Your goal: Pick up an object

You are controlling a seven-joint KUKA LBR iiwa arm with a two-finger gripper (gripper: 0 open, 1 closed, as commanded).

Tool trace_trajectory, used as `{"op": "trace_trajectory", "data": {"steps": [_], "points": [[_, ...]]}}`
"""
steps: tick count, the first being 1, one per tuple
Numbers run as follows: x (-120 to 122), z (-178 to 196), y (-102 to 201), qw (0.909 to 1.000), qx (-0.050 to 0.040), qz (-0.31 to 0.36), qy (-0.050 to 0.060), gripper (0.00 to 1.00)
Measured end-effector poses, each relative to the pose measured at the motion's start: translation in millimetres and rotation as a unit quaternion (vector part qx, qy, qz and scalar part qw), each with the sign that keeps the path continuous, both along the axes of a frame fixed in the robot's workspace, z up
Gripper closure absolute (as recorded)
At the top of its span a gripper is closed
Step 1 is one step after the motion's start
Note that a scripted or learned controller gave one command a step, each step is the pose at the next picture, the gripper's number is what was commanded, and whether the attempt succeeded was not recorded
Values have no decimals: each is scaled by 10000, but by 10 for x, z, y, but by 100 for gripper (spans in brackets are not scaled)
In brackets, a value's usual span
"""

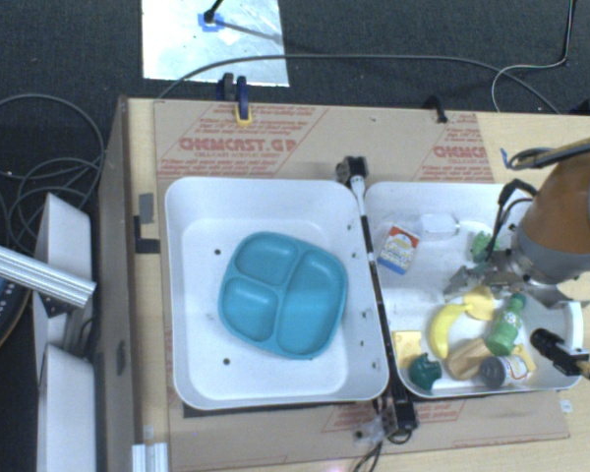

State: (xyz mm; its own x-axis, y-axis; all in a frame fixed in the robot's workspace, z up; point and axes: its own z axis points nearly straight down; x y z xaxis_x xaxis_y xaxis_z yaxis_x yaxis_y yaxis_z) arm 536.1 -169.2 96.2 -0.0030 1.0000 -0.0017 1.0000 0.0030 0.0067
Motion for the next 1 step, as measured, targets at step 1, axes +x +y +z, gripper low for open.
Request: {"op": "trace_trajectory", "data": {"steps": [1], "points": [[-358,-91,344,10000,9,-9,27,0]]}}
